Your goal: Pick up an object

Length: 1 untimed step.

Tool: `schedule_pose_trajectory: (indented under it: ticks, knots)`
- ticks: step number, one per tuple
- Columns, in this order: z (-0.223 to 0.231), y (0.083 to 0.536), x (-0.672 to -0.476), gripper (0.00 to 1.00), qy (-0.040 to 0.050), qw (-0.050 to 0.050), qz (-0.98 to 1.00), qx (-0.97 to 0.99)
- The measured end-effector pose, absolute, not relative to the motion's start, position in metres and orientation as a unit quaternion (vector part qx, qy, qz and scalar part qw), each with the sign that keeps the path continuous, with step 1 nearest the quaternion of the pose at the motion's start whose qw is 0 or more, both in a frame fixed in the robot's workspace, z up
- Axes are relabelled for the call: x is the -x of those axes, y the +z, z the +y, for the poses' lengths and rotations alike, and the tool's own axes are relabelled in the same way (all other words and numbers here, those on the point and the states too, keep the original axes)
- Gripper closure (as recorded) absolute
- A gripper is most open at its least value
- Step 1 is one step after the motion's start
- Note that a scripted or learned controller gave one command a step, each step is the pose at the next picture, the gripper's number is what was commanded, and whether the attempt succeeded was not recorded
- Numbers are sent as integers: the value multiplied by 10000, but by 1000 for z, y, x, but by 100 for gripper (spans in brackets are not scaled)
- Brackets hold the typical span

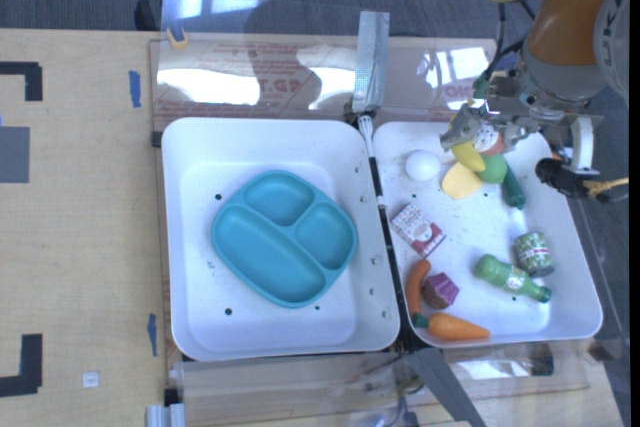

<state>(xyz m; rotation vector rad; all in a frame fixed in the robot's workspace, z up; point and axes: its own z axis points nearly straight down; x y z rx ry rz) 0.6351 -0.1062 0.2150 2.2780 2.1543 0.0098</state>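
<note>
My gripper (476, 129) hangs low over the far part of the right bin (575, 245), at the end of the grey and orange arm (575, 25). Directly under and beside it lies a cluster of toys: a yellow piece (461, 181), a smaller yellow piece (467, 156), a light green piece (492, 168) and a dark green one (512, 188). A white egg (422, 165) rests just left of the cluster. The gripper body hides where it meets the toys.
Nearer in the right bin lie a red and white packet (417, 227), a green bottle (510, 277), a small can (534, 252), a purple toy (440, 291), an orange sausage (416, 283) and a carrot (458, 326). The left bin (190, 175) holds a blue divided plate (285, 235).
</note>
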Motion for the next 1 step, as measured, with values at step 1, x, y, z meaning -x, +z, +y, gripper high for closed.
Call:
schedule_pose_trajectory:
  ticks: [1]
  knots:
    - [-29, 227, -620, 100, 9, -11, 6896, -7242]
